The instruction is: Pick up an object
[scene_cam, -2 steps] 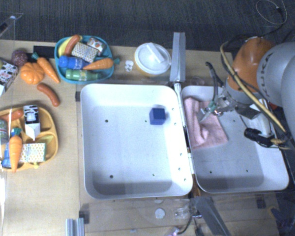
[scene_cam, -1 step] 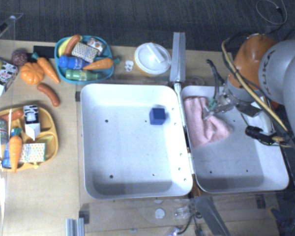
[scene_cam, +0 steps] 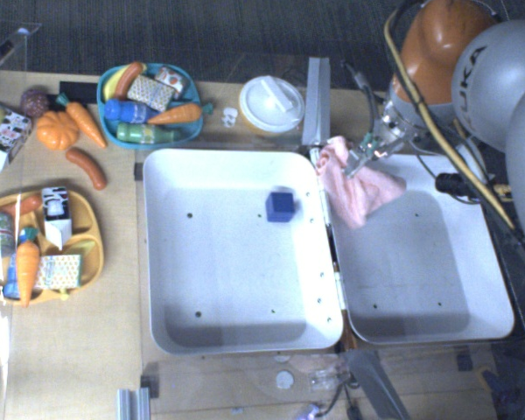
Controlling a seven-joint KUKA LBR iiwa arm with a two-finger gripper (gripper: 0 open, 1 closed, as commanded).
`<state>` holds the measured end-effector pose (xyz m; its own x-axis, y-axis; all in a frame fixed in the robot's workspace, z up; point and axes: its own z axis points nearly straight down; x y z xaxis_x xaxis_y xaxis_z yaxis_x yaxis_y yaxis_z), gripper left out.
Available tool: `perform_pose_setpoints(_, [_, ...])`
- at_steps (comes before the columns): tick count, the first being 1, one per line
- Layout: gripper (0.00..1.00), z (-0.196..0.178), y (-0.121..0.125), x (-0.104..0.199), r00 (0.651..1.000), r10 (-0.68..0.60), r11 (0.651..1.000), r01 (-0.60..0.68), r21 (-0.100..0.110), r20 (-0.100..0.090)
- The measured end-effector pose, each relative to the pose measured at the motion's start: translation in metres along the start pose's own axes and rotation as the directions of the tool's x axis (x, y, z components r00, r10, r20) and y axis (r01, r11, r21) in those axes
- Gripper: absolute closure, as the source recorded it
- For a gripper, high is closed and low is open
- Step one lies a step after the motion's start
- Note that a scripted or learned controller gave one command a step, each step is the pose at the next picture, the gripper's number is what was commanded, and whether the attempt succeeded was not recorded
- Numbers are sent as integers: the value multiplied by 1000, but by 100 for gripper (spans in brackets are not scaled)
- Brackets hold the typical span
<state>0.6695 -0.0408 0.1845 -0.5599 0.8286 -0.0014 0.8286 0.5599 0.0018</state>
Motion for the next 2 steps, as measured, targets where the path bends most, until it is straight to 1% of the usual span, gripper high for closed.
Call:
perform_pose_setpoints(1, [100, 1, -20, -22, 998, 55, 998, -55, 1, -1])
perform_pose_setpoints(2, [100, -1, 11, 39, 973, -232, 973, 232, -1, 2])
